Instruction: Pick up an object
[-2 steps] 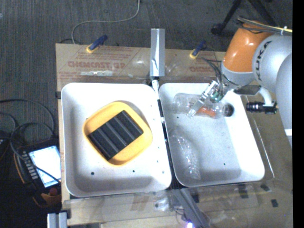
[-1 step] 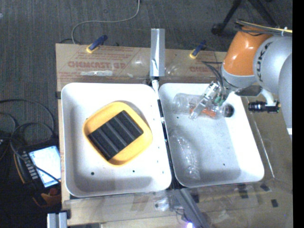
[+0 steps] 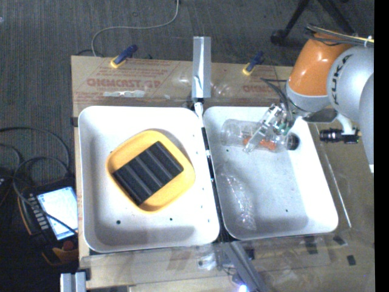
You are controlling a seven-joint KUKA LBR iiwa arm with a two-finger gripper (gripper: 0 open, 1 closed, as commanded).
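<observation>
Gripper (image 3: 273,126) is hanging over the upper part of the right bin (image 3: 316,205), right of centre frame. A clear plastic cup (image 3: 243,134) is lying on its side just left of it, touching or overlapping the tool. Cannot tell how the fingers are set. A second clear plastic item (image 3: 237,193) is lying lower in that bin. A yellow tray with black ribbed insert (image 3: 151,170) is sitting in the left bin (image 3: 97,126).

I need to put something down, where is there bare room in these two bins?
Right bin: bare floor at its near right, between the clear plastic bottle and the right wall. Its far end is crowded by the pincer and a clear cup. Left bin: margins around the yellow and black sponge, widest along the near wall.
</observation>
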